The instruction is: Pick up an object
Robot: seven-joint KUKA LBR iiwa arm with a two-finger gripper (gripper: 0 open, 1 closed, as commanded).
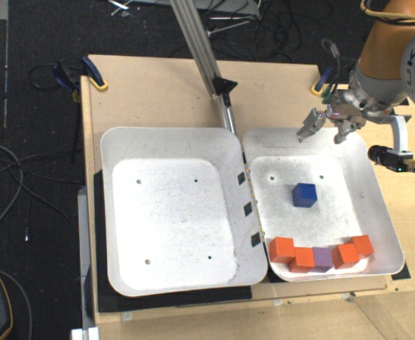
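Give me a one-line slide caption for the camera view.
End effector open above the right bin's far rim; blue cube alone mid-bin, orange and purple blocks along the near wall.

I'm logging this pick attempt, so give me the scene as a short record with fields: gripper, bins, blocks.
gripper: open, fingers spread, above the far rim of the right bin, holding nothing
right bin: holds all the blocks
blue block: alone near the bin's middle
near-edge row: orange blocks and one purple block, packed side by side
left bin: no blocks in it
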